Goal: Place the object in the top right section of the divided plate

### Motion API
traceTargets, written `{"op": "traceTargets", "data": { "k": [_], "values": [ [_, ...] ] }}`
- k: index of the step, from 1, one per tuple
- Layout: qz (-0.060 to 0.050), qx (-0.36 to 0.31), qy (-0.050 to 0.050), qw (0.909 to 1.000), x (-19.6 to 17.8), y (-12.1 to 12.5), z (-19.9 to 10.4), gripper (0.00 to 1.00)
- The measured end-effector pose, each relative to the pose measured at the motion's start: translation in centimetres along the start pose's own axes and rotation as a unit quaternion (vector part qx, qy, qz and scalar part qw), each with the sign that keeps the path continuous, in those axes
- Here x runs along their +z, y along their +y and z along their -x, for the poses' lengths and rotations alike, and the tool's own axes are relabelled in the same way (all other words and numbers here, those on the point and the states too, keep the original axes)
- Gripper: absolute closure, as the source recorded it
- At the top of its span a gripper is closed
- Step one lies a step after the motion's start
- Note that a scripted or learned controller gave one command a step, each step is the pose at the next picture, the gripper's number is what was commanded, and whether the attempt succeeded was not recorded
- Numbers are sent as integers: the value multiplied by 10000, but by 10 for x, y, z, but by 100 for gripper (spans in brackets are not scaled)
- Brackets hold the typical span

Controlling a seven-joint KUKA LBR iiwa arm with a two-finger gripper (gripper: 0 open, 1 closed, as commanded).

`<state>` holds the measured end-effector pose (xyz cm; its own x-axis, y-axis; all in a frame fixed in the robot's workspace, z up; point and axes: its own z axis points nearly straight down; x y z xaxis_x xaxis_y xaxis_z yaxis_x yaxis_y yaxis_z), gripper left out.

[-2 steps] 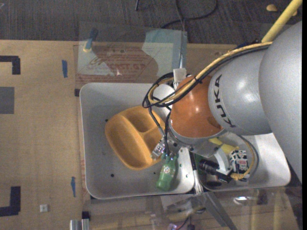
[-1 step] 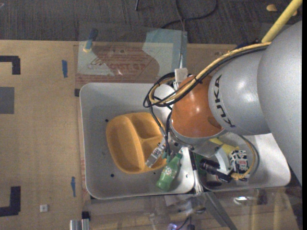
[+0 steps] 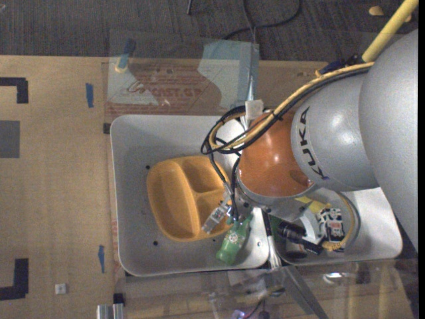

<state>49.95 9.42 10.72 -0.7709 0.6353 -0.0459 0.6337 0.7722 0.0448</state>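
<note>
Low over the left shallow white bin [image 3: 126,178], the two-finger gripper [image 3: 222,219] sits beside the yellow plastic divided plate [image 3: 179,198]. Its grip cannot be told. A green object [image 3: 234,243] lies just beside it.

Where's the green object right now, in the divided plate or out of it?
Out. The green object lies on the white bin floor past the yellow divided plate rim's lower right edge, below the end effector.

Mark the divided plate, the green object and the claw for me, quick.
divided plate [image 3: 174,201]: camera view, floor of its large left section.
green object [image 3: 232,243]: camera view, middle of its body, at the plate's lower right edge.
claw [image 3: 222,216]: camera view, its tip, just above the green object.
</note>
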Motion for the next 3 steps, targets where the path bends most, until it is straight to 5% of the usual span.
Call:
{"op": "traceTargets", "data": {
  "k": [1,2,3],
  "values": [
    [-287,3247,143,9453,-77,3,7,0],
    [-102,452,124,9988,-1,37,-43,0],
    [-125,500,117,9986,-7,34,-40,100]
  ]
}}
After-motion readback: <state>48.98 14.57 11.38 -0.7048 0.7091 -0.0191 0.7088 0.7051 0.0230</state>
